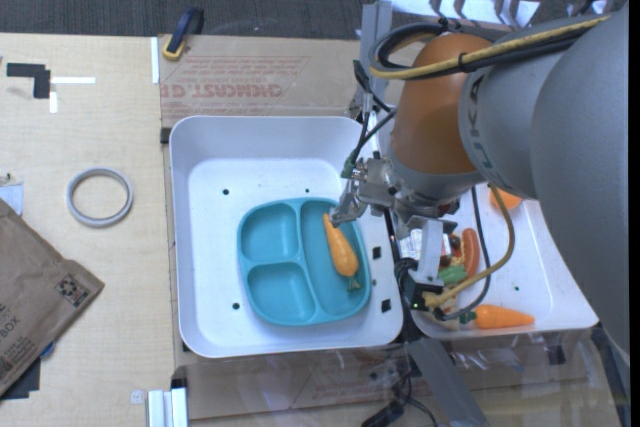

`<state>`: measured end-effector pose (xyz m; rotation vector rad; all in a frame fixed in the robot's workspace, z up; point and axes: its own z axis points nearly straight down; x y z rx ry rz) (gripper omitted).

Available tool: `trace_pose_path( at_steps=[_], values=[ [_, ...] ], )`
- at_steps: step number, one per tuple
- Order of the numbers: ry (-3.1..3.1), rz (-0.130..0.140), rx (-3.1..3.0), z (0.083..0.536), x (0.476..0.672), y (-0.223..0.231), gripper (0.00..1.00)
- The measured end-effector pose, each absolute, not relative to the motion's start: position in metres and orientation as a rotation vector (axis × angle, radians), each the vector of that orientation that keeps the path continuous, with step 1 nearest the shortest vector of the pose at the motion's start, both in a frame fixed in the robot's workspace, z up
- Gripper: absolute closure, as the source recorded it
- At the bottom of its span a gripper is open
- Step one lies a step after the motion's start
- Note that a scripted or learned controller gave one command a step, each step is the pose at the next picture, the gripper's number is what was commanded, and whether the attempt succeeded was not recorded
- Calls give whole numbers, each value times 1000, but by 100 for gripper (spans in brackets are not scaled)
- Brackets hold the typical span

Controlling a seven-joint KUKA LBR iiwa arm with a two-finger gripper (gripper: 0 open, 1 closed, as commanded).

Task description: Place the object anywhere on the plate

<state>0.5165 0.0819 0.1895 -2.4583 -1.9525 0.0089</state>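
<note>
Camera view: carrot (341, 248) on teal plate (285, 290), jaws' state unclear, another carrot (503, 318) right.

- A flat sheet of brown cardboard (262, 80) lies behind the left white bin. It bears red printed lettering, which appears upside down and mirrored from this camera. The largest word seems to read "CHEMCAST"; the smaller lines of print below it are too small to read.
- A brown cardboard box (35, 293) at the left edge carries the black letters "BOX" and a small square code mark.
</note>
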Motion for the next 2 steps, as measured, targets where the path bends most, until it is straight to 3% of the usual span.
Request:
trace_pose_path(
  at_steps=[1,2],
  values=[
    [-1949,14,-2459,197,517,81,100],
    [-1949,14,-2460,197,517,81,0]
  ],
)
